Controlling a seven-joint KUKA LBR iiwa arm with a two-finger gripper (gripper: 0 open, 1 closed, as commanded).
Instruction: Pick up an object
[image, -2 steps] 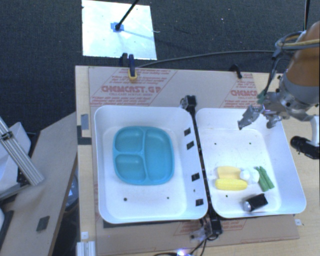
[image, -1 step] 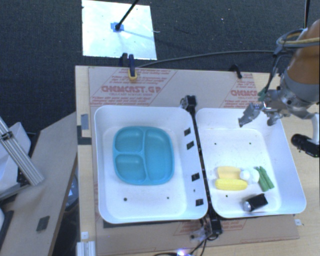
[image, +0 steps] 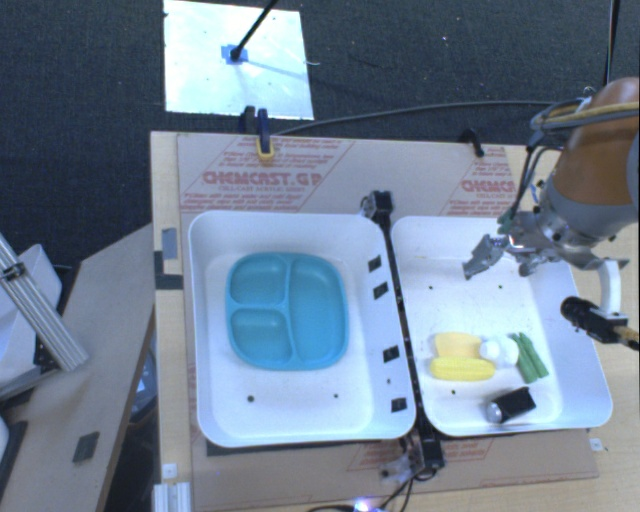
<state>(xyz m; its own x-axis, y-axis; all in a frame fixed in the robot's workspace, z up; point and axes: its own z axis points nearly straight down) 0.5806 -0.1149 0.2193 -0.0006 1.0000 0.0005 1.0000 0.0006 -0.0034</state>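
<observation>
White plastic, two shallow bins side by side on my bench: the left bin (image: 215, 330) holds a blue divided plate (image: 288, 310), lying flat near its middle, and the right bin (image: 450, 250) holds everything I could pick.

Those objects sit in a loose cluster toward the near end of the right bin. A yellow banana-shaped piece (image: 462, 369) lies with its long axis running left to right, nearly parallel to the bin's near rim. Just behind it, touching or almost touching, is a paler yellow block (image: 457, 345). A small white ball-like object (image: 491, 349) rests just to the right of that block. Right of the ball lies a green pod-like piece (image: 529, 357), its long axis running far-left to near-right at a slant. Nearer to me, apart from the cluster, a dark cylinder (image: 513, 404) lies on its side, its long axis roughly left to right, with a silvery end pointing left.

The arm comes in from the right, and the gripper (image: 490, 252) hangs over the far half of the right bin, well apart from the cluster. I see one grey finger (image: 482, 256) pointing down and to the left; from here I cannot tell how far the fingers are spread. I see nothing between them.
</observation>
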